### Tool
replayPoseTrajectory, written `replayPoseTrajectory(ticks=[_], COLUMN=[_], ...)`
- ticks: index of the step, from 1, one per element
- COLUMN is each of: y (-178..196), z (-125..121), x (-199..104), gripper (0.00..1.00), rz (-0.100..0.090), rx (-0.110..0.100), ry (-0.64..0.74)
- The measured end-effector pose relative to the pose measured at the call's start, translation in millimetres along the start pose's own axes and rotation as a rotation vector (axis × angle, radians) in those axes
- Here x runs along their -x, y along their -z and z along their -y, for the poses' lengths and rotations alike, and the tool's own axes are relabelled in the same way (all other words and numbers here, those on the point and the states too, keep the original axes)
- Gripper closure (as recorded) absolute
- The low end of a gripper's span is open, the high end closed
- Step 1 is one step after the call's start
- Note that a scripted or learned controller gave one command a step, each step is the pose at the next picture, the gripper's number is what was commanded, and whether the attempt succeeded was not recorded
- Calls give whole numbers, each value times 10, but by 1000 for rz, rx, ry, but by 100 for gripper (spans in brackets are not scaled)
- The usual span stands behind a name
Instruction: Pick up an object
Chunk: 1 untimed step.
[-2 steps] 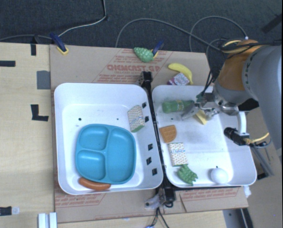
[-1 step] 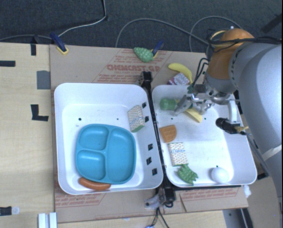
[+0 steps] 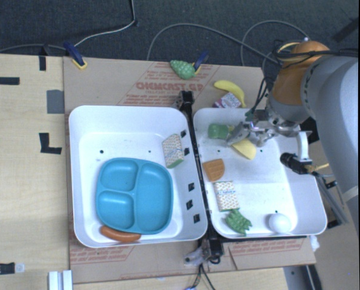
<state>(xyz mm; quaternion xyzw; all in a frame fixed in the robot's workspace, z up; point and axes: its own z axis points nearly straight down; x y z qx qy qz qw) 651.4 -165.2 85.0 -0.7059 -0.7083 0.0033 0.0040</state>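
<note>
Cardboard-covered bench bore both bins. I found the claw (image 3: 247, 133) low in the right bin (image 3: 301, 213), directly above a yellow piece (image 3: 245, 149) lying just below it, long axis slanted; a green block (image 3: 218, 130) sat just left. Its grip state I could not tell.

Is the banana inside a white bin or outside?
Outside. The banana lies on the cardboard behind the right bin, past its far rim.
</note>
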Motion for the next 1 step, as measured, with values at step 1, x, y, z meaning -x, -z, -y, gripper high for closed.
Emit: replayPoseTrajectory(ticks=[1], y=[89], z=[8], x=[-4], gripper=[100], rz=[0], rx=[-4], ry=[0])
